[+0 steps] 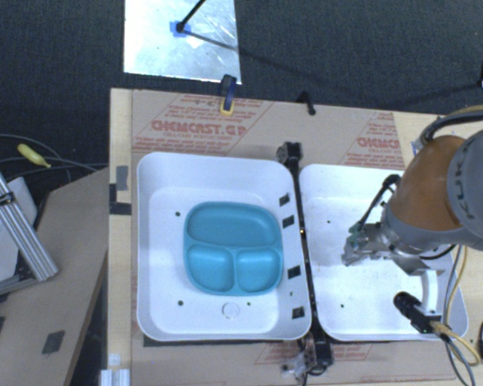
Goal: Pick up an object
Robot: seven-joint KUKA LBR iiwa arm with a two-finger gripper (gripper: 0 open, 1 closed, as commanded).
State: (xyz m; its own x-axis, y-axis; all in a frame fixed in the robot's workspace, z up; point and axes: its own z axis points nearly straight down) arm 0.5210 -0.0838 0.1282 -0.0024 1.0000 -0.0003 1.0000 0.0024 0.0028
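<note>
From my remote station, I see the arm (pixel 441 189) reaching in from three o'clock, its claw (pixel 357 251) low over the right bin (pixel 364 313); I cannot tell how it stands or whether it has hold of anything. The blue divided tray (pixel 233 248) lies flat at the centre of the left bin (pixel 156 224), at nine o'clock from the claw, well apart from it, on the table (pixel 197 122).

Tray (pixel 231 248) in left bin (pixel 156 224) (centred); gripper (pixel 357 248) over right bin (pixel 332 312).

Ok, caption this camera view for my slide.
Grey KUKA arm's gripper low over right white bin; blue three-compartment plastic tray in left white bin.
</note>
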